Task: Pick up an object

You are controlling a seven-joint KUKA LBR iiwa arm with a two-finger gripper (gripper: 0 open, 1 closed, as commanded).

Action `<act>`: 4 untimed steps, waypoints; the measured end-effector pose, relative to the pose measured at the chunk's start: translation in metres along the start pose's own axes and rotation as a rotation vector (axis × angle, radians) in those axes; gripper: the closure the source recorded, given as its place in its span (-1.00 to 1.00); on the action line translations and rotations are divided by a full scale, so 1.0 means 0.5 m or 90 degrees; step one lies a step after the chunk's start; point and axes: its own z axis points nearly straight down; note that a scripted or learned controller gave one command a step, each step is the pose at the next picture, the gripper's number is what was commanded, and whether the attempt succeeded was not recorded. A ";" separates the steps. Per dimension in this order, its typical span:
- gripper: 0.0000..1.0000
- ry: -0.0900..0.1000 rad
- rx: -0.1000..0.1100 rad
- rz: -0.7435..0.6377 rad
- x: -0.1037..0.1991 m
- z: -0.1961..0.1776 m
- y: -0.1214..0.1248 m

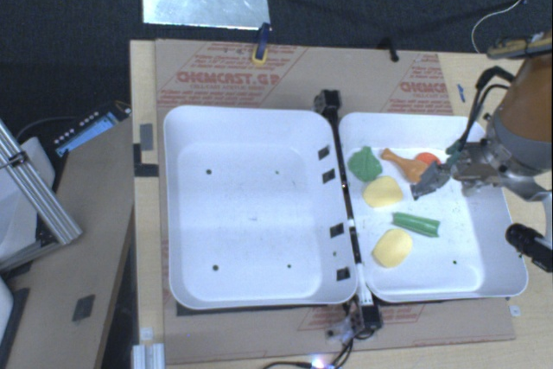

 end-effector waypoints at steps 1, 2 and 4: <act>-1.00 0.000 0.008 0.005 -0.091 0.251 -0.014; -1.00 0.002 0.002 0.001 -0.028 0.373 -0.027; 1.00 0.000 -0.002 -0.003 0.029 0.369 0.085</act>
